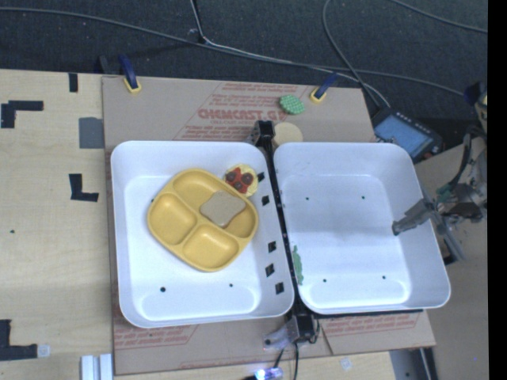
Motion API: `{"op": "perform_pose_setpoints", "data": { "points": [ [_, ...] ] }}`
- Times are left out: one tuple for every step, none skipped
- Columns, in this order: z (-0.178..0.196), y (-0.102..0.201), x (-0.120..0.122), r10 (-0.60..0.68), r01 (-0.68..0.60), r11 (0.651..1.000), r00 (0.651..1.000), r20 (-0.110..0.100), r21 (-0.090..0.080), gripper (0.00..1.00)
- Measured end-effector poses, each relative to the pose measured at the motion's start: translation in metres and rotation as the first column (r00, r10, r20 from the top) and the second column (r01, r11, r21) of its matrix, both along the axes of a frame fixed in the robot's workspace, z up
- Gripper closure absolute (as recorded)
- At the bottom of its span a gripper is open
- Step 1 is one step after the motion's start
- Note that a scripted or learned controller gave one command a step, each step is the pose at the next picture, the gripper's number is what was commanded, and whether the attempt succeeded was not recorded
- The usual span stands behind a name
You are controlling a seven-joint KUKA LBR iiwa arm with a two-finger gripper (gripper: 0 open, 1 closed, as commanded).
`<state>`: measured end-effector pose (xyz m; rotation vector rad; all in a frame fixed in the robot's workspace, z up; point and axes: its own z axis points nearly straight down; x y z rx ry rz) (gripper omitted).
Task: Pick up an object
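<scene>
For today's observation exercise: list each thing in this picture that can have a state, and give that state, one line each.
Yellow tray: lying flat in the left bin.
Toast slice: resting in a tray compartment.
Right bin: gripper over its right edge.
Red berries: sitting at the tray's upper right rim.

Yellow tray (190, 236), tan toast (222, 208)

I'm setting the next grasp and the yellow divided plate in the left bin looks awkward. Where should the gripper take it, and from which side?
Probably the yellow divided plate's raised outer rim at its bare lower corner, coming straight down from above. It lies flat in the left bin, so only the rim gives the fingers an edge. That corner is away from the toast-like piece.
</scene>
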<state>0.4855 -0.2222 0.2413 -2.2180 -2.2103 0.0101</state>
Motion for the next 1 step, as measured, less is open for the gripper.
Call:
{"op": "perform_pose_setpoints", "data": {
  "points": [
    [0.0056,0.0004,0.0025,0.004,-0.004,1.0,1.0,0.011,-0.003,0.0]
  ]
}}
